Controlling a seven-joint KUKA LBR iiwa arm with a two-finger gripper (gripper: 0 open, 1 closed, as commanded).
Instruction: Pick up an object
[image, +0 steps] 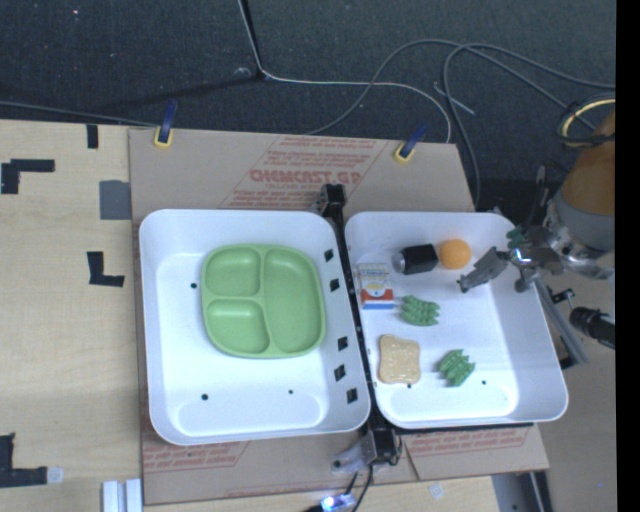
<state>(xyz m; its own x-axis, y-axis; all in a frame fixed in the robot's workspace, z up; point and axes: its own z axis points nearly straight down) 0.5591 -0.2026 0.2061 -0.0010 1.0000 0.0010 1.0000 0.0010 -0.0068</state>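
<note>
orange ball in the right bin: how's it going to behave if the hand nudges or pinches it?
The orange ball looks round and smooth, so it would probably roll when nudged. It touches the dark cylinder, which may block rolling that way. A two-finger pinch could squirt it out unless centred.

Even, soft overhead light; faint shadows; slightly soft focus; mild glare on white bins (165, 330).

Wooden bench (60, 330) under cardboard sheet (300, 165), dark carpet (120, 50) beyond.
</note>
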